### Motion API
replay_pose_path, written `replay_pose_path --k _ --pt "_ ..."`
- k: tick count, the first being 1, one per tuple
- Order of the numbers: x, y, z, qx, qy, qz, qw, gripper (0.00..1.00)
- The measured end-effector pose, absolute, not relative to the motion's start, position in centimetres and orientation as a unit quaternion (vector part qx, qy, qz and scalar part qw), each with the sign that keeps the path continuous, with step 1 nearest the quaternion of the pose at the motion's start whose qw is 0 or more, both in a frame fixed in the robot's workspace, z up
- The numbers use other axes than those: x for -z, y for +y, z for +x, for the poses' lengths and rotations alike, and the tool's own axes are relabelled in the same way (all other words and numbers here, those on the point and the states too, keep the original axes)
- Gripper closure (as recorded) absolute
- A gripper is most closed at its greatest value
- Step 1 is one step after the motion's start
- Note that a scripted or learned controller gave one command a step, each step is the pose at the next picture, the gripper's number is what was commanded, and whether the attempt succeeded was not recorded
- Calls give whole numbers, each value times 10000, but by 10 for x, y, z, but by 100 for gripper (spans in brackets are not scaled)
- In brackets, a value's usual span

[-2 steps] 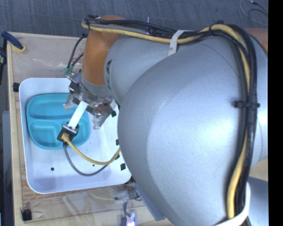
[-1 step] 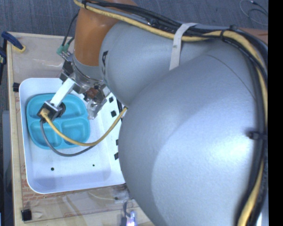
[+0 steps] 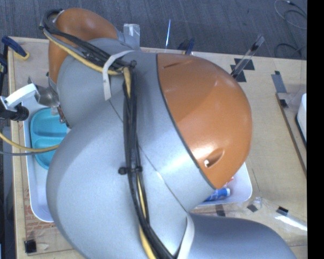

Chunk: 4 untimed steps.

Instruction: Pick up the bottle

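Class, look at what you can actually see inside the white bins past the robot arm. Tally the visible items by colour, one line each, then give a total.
Light blue: 1, a divided container in the left bin
Dark blue with red: 1, a small item in the right bin, too hidden to identify
Total: 2
The arm covers the rest.

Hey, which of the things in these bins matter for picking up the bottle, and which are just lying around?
Job: gripper; blue-and-white item poking out under the arm, possibly the bottle.
Lying about: light blue container in the left bin.
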<state>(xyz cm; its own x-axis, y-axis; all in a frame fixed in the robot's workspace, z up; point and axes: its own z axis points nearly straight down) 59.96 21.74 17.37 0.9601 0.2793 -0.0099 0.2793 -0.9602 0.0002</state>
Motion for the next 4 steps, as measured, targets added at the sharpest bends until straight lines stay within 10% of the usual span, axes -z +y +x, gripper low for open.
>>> replay_pose_path --k 1,2,3,4 --pt "-244 188 629 36 1134 9935 11 0" --pt "-246 219 611 54 1921 9814 6 0" --pt "-176 163 536 66 1094 9940 3 0" --pt "-129 170 533 69 1056 9944 0 0"
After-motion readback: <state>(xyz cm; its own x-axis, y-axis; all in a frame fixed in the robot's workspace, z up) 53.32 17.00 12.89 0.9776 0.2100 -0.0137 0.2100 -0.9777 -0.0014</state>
